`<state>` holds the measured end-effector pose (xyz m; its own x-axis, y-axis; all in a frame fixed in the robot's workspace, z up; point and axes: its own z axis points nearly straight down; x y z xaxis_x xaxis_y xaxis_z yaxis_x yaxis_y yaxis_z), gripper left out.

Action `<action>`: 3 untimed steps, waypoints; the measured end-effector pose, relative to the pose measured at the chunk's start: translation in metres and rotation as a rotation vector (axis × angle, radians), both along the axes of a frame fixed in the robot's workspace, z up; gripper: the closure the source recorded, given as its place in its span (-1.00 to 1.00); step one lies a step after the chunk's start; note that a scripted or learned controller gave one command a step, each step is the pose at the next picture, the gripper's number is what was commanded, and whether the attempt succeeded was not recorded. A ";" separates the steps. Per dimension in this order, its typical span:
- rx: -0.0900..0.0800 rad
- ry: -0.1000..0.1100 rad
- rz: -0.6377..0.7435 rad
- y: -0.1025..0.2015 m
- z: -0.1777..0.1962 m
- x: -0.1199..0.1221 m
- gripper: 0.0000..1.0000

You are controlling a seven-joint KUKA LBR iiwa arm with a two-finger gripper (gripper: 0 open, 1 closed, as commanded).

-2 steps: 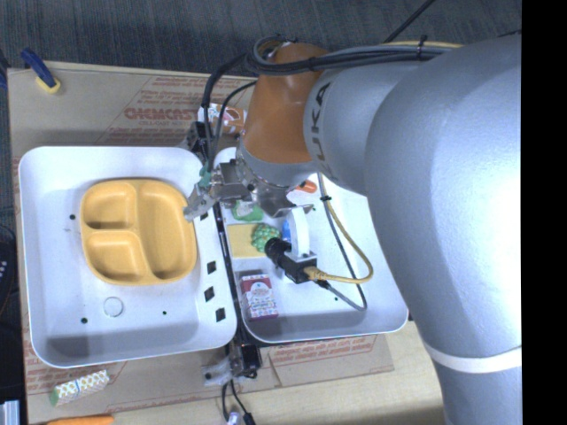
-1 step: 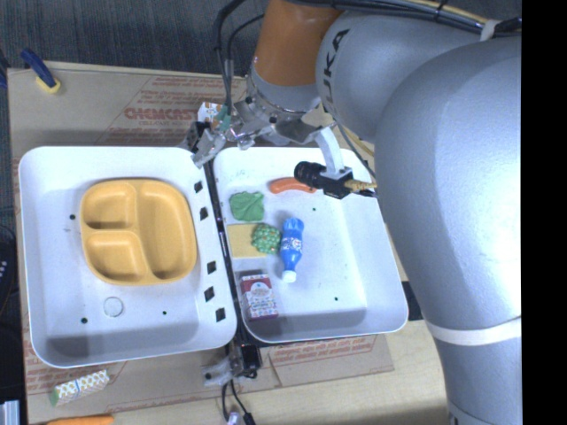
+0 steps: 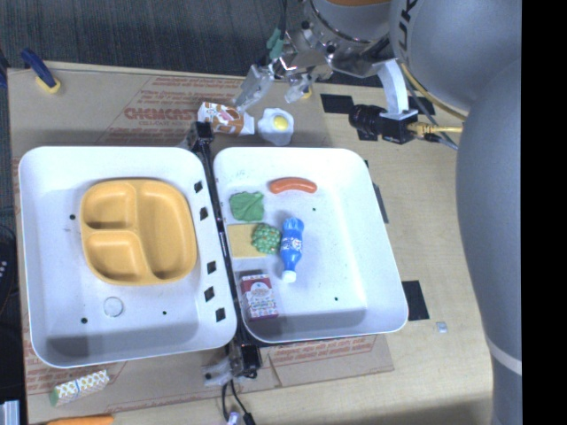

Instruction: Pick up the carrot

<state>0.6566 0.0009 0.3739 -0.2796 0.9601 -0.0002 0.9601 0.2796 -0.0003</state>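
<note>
Hovering beyond the right bin (image 3: pixel 376 237), the fingers (image 3: pixel 282 82) spread apart, holding nothing.

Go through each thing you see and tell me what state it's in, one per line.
Yellow divided plastic tray: upright in the left white bin.
Blue plastic bottle: lying on its side in the right white bin.
Orange sausage: lying flat.
Red carton: lying flat.
Two-finger gripper: above the bench, beyond the bins.

Yellow tray (image 3: pixel 137 230) in left bin (image 3: pixel 44 326), arm (image 3: pixel 461 25) above
</note>
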 end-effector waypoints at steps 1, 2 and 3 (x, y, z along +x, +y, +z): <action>-0.001 0.004 -0.029 -0.004 -0.112 -0.032 -1.00; 0.000 0.003 -0.004 -0.004 -0.157 -0.094 -1.00; 0.000 0.005 0.007 0.030 -0.183 -0.127 -1.00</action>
